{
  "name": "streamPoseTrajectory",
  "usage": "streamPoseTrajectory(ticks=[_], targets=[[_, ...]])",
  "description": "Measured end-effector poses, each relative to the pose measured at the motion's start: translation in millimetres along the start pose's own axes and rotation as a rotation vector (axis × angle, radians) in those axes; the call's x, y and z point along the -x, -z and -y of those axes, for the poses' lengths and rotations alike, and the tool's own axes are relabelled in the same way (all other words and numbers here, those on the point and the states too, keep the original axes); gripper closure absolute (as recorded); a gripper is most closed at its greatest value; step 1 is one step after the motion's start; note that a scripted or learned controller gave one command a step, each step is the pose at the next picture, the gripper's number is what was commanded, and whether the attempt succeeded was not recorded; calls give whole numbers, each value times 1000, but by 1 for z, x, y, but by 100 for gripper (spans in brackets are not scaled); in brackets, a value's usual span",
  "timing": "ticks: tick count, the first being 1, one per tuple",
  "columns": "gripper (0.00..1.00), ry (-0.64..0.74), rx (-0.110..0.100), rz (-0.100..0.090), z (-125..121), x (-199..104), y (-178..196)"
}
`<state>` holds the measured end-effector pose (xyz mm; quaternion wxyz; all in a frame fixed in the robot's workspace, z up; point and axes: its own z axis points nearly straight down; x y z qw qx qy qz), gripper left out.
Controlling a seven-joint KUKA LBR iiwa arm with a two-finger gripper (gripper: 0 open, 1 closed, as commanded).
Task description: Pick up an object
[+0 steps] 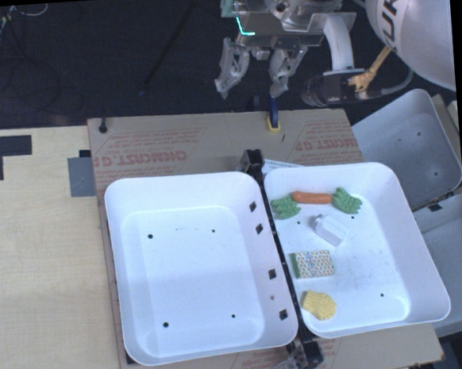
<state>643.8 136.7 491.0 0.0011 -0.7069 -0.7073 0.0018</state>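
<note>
In the camera view, the pincer [255, 71] is seen high at the top of the frame, held above the dark floor beyond the far edge of the bench, with its two fingers [231, 68] spread apart and nothing between them. The grey arm [413, 14] is seen just to the right of the pincer, entering from the upper right corner.

Well below the pincer and slightly to its right, the right bin [416, 229] is set; the left bin [123, 228] is placed below the pincer and to its left, the two bins touching along a black hinge strip [269, 248] that runs almost straight down from beneath the pincer.

All loose objects are found in the right bin, well apart from the pincer. Nearest below it, an orange toy carrot [312, 198] is laid sideways, with a green leafy piece [285, 208] at its left end and another green leafy piece [346, 201] at its right end. Just below the carrot, a small white block [329, 229] is laid at a tilt. Further down, a patterned green and white sponge-like pad [312, 263] is seen, and farthest from the pincer, a yellow corn-like toy [318, 304] is laid near the bin's front wall.

Both bins are borne on a cardboard sheet [180, 148] with red print.
</note>
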Motion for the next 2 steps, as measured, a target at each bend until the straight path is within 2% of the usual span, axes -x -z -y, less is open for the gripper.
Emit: streamPoseTrajectory(ticks=[1, 2], targets=[[100, 3, -2, 1, 0, -1, 10], [0, 5, -4, 1, 0, -1, 9]])
